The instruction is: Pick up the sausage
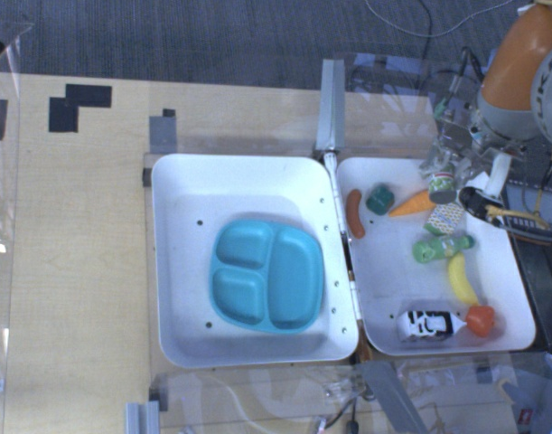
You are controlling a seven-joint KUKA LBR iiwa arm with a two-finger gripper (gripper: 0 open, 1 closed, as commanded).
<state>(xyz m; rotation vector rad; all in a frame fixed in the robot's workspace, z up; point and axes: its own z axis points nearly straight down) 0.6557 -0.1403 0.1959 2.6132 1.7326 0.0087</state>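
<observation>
Sausage [354, 213] lies untouched by the left wall of the right bin [519, 333], well apart from the gripper [443, 181] over the bin's far side, whose grip I cannot tell, so the whole pick is not yet done.

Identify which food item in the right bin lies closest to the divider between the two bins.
The sausage, reddish-brown, lying lengthwise along the right bin's left wall. The carrot, banana and tomato all sit farther right.
</observation>
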